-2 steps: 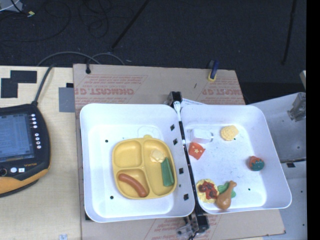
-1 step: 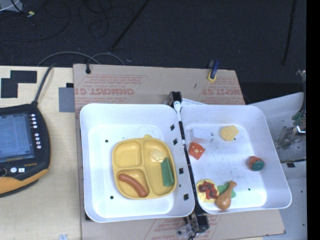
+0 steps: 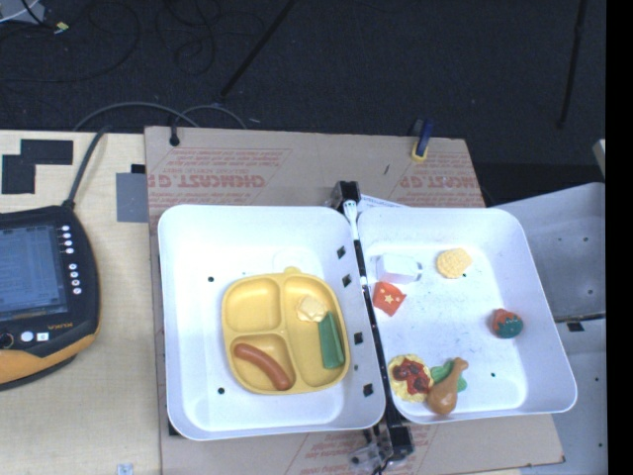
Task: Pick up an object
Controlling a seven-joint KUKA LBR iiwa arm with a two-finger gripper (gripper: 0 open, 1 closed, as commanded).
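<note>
Two white bins sit side by side. In the left bin (image 3: 198, 255) lies a yellow divided plate (image 3: 247, 310) holding a brown sausage (image 3: 263, 364), a green pickle-like piece (image 3: 330, 341) and a pale yellow lump (image 3: 312, 308). The right bin (image 3: 514, 255) holds a round yellow waffle (image 3: 454, 262), a red flat piece (image 3: 389, 298), a red-and-green fruit (image 3: 507, 324), a chicken drumstick (image 3: 447, 385) and a small pizza-like piece (image 3: 408, 374).
A teach pendant (image 3: 45, 290) lies on the bench at the far left. Cardboard (image 3: 297, 166) sits under the bins, with a blue-and-yellow clamp (image 3: 422, 139) at its back edge. Black clips line the seam between the bins.
</note>
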